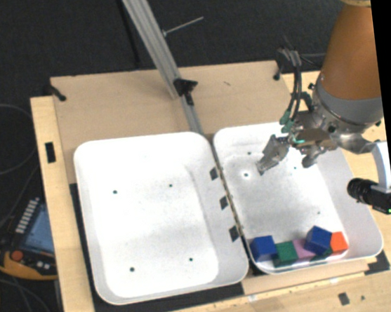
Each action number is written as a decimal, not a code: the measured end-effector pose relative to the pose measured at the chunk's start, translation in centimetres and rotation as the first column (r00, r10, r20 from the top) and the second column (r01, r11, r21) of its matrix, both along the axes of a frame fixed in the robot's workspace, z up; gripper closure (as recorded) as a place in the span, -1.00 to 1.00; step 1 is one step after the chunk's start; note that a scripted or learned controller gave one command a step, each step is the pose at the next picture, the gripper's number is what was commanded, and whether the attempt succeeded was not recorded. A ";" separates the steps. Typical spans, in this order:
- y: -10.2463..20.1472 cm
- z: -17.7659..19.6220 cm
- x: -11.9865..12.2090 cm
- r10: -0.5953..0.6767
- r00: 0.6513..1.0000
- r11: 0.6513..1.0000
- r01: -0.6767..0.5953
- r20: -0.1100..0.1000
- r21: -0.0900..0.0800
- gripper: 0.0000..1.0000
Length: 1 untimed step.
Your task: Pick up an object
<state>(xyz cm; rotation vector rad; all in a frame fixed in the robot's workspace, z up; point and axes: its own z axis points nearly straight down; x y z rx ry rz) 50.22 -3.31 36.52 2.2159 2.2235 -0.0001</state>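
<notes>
Camera view, fixed above the bench: looked down at a slant on a tan bench top (125, 104) bearing two shallow white bins set side by side, their inner rims touching. Showed the left bin (153, 213) with a few small dark dots on its white floor. Showed the right bin (287, 207) with five small blocks crowded along its near wall. Found, from left to right, a blue block (263, 246), a green block (286, 252) just beside it, a pale purple block (304, 249), a second blue block (319, 238) tilted and leaning over the purple one, and an orange block (338, 241) touching that second blue one. Caught the arm (351, 108) reaching in from the right, orange band above, grey wrist below. Placed the gripper (288, 159) over the far half of the right bin, well apart from the blocks and nearer the bin's far wall than its near one. Read the jaws as spread apart, one finger slanting down to the left and the other darker on the right, with nothing between them. Noted a grey metal rail (157, 43) running from the top edge down to the gap between the bins, and a handheld controller (24, 247) lying among dark cables on the floor at the left.
</notes>
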 end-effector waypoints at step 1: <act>-5.8 -11.8 6.0 -0.007 1.000 1.000 0.007 -0.007 -0.001 -1.00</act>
